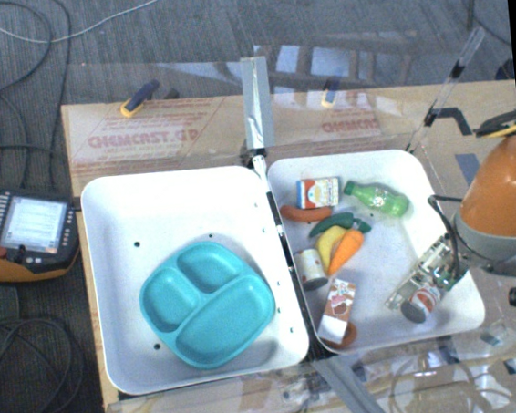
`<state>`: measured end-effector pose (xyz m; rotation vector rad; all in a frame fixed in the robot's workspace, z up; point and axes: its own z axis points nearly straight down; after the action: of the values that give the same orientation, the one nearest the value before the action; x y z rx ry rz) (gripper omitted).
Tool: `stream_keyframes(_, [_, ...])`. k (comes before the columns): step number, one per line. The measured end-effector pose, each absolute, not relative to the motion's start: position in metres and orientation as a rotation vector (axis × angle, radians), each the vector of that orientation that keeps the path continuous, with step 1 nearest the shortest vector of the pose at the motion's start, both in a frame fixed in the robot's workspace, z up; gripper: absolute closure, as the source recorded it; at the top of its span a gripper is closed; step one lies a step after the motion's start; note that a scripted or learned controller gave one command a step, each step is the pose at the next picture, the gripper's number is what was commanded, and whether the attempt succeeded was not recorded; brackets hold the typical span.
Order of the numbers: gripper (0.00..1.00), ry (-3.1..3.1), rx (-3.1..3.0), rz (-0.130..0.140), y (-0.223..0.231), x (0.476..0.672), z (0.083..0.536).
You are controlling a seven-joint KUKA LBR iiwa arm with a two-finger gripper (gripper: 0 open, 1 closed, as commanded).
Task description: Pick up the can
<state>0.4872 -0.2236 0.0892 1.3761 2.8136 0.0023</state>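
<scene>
Bin, left: occupies the left half of the frame and holds one teal divided plate. No task item lies here.
Divider: the two bin rims meet along the centre of the frame.
Bin, right: holds the loose items. A pale cylinder lies just beside the divider, with a small carton below it.
Centre cluster: a red-labelled box, a sausage, a banana and a carrot lie close together. A green bottle lies to their upper right.
Can: judged to be the red-and-white cylinder at lower right of the right bin, near the bin's lower rim and well apart from the cluster.
Gripper: sits directly at the can, touching or overlapping it in this view. Whether it is apart, together or clamped on the can cannot be told.
Arm: enters from the right edge of the frame and slants down toward the can.
Progress: the approach appears complete, but a grasp is not confirmed. The can looks low, at bin level, so the lift is judged as remaining.
</scene>
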Motion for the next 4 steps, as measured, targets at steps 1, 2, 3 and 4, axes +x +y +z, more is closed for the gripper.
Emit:
stream_keyframes(1, [1.0, 2.804, 1.37, 0.006, -0.2235, 0.4911, 0.1009])
stream_keyframes(2, [0.0, 2.804, 1.37, 0.006, -0.2235, 0.491, 0.1009])
stream_keyframes(3, [0.0, 2.666, 1.633, 0.013, -0.2201, 0.4907, 0.0919])
stream_keyframes(4, [0.0, 2.579, 1.767, 0.018, -0.2174, 0.4924, 0.0921])
